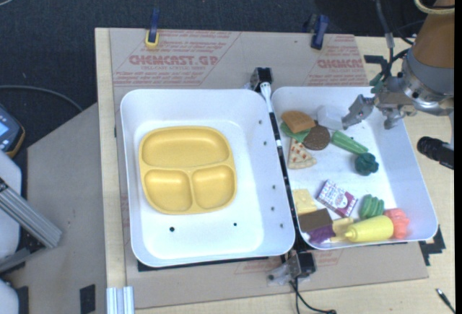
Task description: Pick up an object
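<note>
Hovering over the right bin [426, 186], the gripper [372, 112] holds nothing.

Its fingers [355, 113] are spread a little, above bare white floor at the back of the bin. Toy food [317, 138] lies just left and along the near edge. A yellow tray [189, 168] sits in the left bin [137, 161]. The board [173, 58] reads "CHEMCAST GP".

Arm [433, 53]: grey wrist housing under a broad orange band; yellow cable looped above. Hand [375, 112]: grey metal, angular fingers.
</note>
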`<action>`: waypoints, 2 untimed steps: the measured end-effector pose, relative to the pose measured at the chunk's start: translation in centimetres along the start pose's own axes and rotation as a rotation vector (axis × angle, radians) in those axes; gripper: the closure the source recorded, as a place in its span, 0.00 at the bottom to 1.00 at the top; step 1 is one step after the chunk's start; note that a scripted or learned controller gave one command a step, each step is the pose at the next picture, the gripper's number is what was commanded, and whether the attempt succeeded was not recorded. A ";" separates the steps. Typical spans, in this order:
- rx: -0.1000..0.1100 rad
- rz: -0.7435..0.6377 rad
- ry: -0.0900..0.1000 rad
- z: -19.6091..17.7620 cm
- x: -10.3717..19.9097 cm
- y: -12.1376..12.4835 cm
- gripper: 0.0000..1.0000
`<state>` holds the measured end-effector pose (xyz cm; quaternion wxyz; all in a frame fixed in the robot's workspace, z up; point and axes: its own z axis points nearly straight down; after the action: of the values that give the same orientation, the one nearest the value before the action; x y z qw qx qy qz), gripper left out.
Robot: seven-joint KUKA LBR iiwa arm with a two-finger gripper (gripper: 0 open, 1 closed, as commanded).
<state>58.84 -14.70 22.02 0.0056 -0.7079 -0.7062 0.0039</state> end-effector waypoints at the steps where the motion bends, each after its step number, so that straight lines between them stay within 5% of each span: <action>1: -0.013 -0.002 -0.002 -0.7 0.0 0.3 0.00; 2: -0.007 -0.003 0.000 4.1 0.9 0.2 0.00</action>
<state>58.97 -13.77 17.94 0.0030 -0.7069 -0.7074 0.0014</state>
